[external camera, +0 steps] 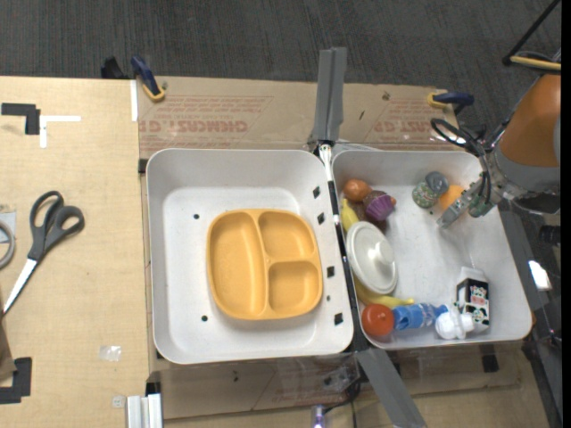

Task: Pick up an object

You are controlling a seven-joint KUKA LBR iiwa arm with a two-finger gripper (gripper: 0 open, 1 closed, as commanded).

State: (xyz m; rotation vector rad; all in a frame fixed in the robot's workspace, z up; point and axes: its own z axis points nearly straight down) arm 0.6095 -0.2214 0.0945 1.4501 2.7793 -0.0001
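The right bin point(428, 266) holds several objects. A brown-orange ball point(357, 188), a purple piece point(380, 206) and a yellow banana-like piece point(347, 214) lie at its left. Below them are a white round lid point(372, 257), a red ball point(377, 321), a blue bottle point(419, 316) with a white cap, and a black-and-white carton point(473, 300). A grey-green round item point(434, 186) and a small orange item point(453, 193) sit in the far right part. My gripper point(461, 207) is low in the bin's far right corner, right beside the orange item. Nothing visibly hangs from it.
The left bin point(169, 266) bears a yellow divided plate point(264, 263). A grey divider bar point(330, 96) runs between the bins at the back. Scissors point(40, 234) lie on the wooden bench at the left. Blue clamps point(147, 77) hold the cardboard behind.
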